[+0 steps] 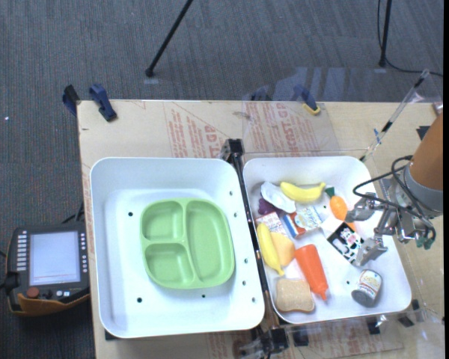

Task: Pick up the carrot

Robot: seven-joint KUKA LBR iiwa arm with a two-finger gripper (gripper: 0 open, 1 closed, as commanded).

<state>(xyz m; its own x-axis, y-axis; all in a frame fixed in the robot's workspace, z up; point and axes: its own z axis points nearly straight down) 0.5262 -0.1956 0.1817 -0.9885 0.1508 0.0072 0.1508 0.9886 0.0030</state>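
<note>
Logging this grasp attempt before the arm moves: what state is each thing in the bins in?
carrot: lying flat, untouched
gripper: open, holding nothing
green tray: upright, left bin
banana: on its side
can: lying tipped
bread slice: flat

Orange carrot [312, 269] left of the metallic grey gripper [371, 234], yellow banana [301, 191] up-left of it, black-and-white cow-patterned carton [346, 241] just beside it, green divided plate [188, 243] in the white left bin [105, 200] far left, tan bread slice [294, 295] below-left.

High, slanted view over bins [172, 172].
</note>
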